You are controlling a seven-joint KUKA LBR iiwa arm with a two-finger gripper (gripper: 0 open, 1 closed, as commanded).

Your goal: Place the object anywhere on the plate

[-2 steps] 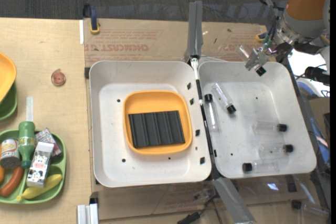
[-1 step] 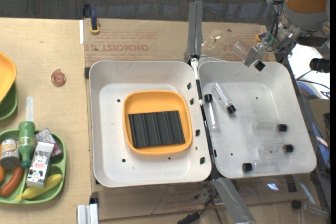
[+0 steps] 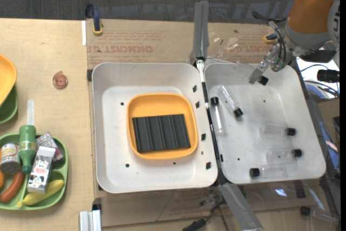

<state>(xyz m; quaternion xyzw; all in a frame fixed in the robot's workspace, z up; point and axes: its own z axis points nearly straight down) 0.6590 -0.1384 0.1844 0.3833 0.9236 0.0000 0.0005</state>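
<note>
A yellow-orange plate (image 3: 162, 101) lies in the left bin (image 3: 108, 127), and a dark grey ribbed slab (image 3: 164, 133) rests on its middle. Several clear tubes with black caps lie in the right bin (image 3: 308, 132): one (image 3: 230, 103) near its upper left, one (image 3: 217, 115) along its left wall, and others (image 3: 277, 131) toward the lower right. My gripper (image 3: 260, 77) hangs over the right bin's upper right part, to the right of the nearest tube. A small dark piece shows at its tip; I cannot make out what it is.
A green tray (image 3: 54, 192) of toy food and a small bottle stands at the lower left of the bench. A yellow bowl (image 3: 5, 81) sits at the far left edge, and a small pink item (image 3: 60, 80) lies near it. Cables run at the far right.
</note>
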